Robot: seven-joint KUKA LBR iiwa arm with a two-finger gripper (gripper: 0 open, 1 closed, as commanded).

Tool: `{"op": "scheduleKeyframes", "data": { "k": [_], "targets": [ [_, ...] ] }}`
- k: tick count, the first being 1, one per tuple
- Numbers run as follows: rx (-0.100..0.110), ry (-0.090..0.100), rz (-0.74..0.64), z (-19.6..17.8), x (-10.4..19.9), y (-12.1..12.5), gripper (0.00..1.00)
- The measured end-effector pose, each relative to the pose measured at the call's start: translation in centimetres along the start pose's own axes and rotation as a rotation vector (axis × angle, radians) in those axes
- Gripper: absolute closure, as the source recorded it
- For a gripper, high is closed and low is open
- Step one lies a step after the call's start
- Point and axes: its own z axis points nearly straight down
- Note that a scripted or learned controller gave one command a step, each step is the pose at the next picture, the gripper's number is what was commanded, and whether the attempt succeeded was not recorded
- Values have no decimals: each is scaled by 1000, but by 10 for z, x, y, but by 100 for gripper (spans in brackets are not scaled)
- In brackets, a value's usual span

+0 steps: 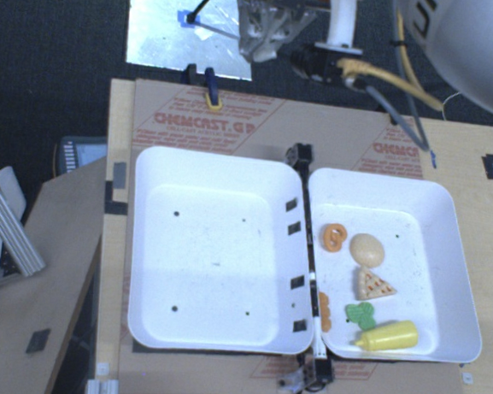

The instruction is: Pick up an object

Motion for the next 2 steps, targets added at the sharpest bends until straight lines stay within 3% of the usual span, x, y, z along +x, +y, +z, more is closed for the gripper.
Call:
{"op": "scheduleKeyframes", "data": {
  "k": [1, 2],
  "targets": [
    [8, 0, -6, 1, 1, -51, 100],
    [13, -4, -1, 114, 0, -30, 100]
  ]
}}
